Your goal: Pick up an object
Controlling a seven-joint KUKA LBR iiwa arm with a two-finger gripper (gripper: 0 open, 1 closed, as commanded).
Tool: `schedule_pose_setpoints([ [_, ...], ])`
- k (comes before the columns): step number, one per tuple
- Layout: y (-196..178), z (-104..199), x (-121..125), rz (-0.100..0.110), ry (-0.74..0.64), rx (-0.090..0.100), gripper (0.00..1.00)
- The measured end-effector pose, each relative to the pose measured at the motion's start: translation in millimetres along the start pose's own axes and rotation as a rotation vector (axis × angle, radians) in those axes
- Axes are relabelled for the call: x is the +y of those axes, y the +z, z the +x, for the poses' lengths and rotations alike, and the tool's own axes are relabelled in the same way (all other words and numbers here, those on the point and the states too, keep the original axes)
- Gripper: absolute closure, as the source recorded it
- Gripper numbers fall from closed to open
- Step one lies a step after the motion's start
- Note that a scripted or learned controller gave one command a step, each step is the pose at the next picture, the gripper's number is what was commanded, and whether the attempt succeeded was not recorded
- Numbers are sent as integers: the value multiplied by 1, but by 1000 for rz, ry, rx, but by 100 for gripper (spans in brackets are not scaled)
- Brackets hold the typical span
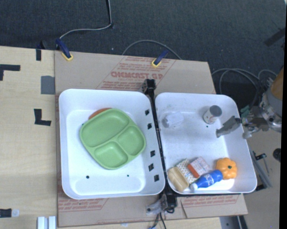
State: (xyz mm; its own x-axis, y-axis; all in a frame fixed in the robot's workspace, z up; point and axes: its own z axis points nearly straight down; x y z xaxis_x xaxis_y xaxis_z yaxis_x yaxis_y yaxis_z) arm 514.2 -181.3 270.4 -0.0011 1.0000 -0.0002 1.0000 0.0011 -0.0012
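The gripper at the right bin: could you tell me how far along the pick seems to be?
Done: nothing looks picked yet. The orange pumpkin, blue bottle, grey can and clear cup all lie in the right bin, and the green tray in the left bin. In hand: the gripper sits at the right bin's right edge with nothing between its fingers. Left: descend, grasp, lift.
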Motion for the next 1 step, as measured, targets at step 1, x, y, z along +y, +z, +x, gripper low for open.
schedule_pose_setpoints([
  [1,118,-39,27,1,1,1,0],
])
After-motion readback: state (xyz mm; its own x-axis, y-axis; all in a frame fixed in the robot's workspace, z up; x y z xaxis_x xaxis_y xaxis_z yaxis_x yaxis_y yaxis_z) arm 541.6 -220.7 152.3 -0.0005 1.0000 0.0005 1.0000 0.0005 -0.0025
